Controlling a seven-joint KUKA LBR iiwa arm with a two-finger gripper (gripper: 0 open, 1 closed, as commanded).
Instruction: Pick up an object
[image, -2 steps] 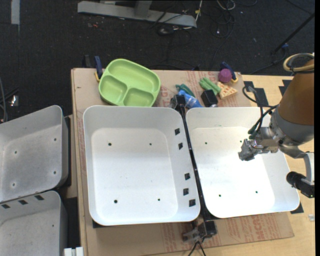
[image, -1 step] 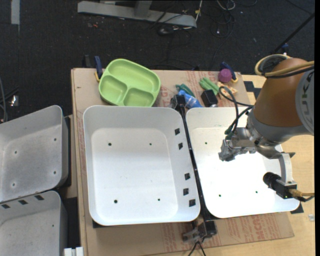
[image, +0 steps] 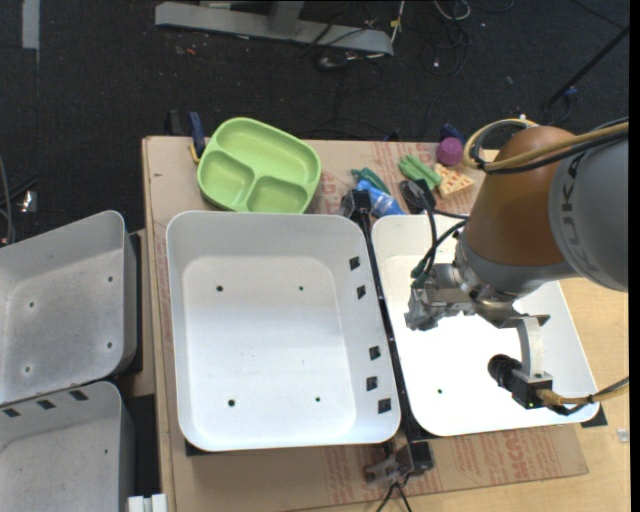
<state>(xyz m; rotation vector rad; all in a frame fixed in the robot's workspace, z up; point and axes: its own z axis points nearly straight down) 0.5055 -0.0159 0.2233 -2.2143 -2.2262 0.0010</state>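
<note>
Over the right bin (image: 575, 330) we see the gripper (image: 425, 312) low near its left wall, finger state not discernible, while toys (image: 425, 175) and a green plate (image: 258, 167) lie along the bench's far edge.

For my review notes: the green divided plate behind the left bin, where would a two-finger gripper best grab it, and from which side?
Pinch the raised outer rim of the green divided plate, coming from above with one finger inside a compartment and one outside. It looks shallow and wide, probably too broad to span, and it leans on the left bin, so its far rim near the bench edge is likely freest.
</note>
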